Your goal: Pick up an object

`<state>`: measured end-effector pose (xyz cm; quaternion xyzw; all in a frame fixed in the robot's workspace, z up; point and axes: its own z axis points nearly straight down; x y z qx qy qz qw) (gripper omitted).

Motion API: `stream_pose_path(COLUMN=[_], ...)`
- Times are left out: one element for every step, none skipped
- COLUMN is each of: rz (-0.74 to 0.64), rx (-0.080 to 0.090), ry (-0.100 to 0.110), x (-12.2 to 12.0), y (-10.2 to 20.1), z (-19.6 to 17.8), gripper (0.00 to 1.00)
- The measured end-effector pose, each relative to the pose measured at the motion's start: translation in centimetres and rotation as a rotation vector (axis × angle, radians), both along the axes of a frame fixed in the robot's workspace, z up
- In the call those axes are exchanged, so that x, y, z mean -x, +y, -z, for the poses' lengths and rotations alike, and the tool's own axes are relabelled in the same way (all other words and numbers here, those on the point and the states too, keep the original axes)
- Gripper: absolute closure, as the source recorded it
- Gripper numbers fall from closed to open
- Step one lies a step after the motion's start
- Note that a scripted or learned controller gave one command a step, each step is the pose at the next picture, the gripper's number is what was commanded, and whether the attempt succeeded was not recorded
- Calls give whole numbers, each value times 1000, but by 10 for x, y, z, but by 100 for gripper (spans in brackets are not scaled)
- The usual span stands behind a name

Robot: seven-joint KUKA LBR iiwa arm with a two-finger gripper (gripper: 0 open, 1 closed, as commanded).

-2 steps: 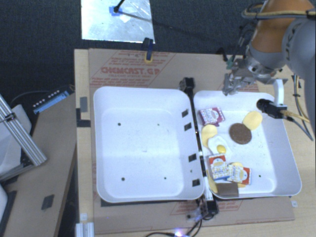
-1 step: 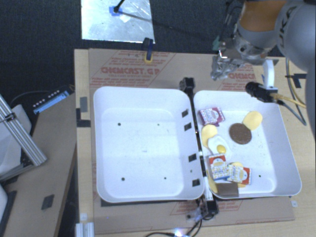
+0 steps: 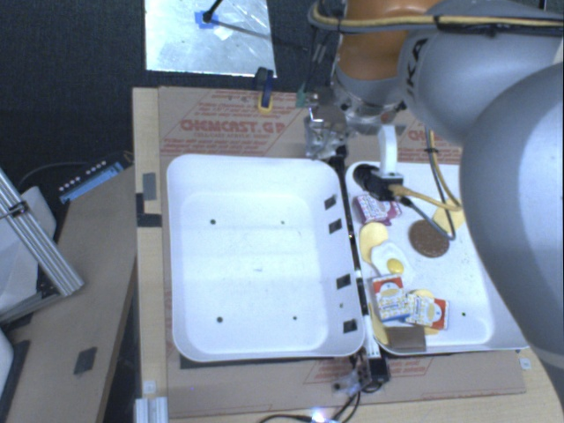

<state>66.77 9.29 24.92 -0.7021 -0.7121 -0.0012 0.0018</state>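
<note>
Found the gripper (image 3: 322, 144) at the far side of the bench, right over the spot where the left bin (image 3: 181, 236) and the right bin (image 3: 465, 320) meet at their far corners. Could not tell whether open or closed: too small and dark against the rims.

Found every object in the right bin, crowded toward the wall shared with the left bin. Noted a pink packet (image 3: 371, 207) nearest the gripper, close to that bin's far corner. Spotted a brown cookie (image 3: 429, 239) a little nearer the camera and further from the shared wall, apart from the others. Saw a fried egg (image 3: 388, 256) just on the near side of the pink packet. Made out a red packet (image 3: 388, 287) touching the egg, a yellow carton (image 3: 414, 308) pressed against that packet, and a brown block (image 3: 405, 338) at the near rim, touching the carton.

Saw a cardboard sheet (image 3: 229, 123) under both bins, with a yellow clamp (image 3: 264, 95) on its far edge.
</note>
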Motion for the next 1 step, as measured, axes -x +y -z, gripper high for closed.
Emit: stream_pose_path(rz=[3], rx=[2], ry=[4], x=[1], y=[81], z=[85], gripper=[100])
